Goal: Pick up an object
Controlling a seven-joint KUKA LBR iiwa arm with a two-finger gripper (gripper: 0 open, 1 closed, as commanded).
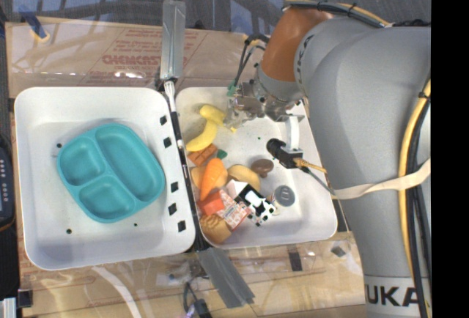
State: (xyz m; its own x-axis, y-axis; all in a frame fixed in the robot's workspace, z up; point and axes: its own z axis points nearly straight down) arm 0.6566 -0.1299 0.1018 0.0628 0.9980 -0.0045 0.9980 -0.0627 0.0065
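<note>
Hovering: tool point(236, 110), grip state unreadable, at banana's point(207, 129) 2 o'clock in right bin point(311, 225), likely lining up a pick.

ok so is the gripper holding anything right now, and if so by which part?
Cannot be told. The gripper is down in the right bin, right beside the stem end of the banana, but the wrist hides whether anything is actually gripped.
</note>
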